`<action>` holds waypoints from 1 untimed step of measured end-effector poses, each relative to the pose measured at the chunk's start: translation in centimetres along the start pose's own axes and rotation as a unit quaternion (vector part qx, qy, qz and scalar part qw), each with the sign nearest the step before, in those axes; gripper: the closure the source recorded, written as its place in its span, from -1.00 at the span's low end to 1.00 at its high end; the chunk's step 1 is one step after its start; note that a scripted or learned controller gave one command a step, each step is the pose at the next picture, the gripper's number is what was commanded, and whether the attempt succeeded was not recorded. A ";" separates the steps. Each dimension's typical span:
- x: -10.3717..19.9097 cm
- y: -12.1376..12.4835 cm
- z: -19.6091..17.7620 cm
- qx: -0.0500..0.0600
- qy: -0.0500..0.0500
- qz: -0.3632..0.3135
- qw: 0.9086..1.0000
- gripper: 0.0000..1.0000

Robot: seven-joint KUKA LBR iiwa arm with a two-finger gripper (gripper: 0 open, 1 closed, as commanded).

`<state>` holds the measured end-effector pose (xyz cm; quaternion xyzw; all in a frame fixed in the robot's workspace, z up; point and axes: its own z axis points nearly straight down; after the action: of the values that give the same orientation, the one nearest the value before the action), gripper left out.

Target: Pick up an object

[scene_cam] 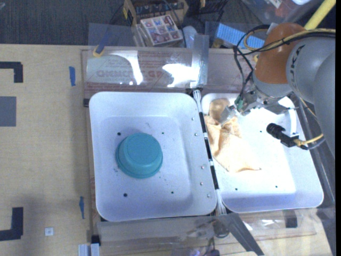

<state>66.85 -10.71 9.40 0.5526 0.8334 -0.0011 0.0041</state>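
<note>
Your end effector [234, 112] touches the cloth [230, 143] in the right bin [277, 196]; you cannot tell its state, nothing lifted yet.

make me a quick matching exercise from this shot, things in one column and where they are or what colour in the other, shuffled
Things:
1. bowl
2. cloth
3. end effector
4. arm

Descriptions:
A. grey with an orange band, reaching in from the right
B. teal, upside down in the left bin
C. over the upper edge of the cloth
D. tan, crumpled in the right bin against its left wall

Pairs: 1-B, 2-D, 3-C, 4-A
</note>
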 end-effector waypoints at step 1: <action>0.0 0.2 -1.1 -0.005 -0.001 0.000 1.000 1.00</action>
<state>67.06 -10.63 10.49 0.5526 0.8334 0.0021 0.0075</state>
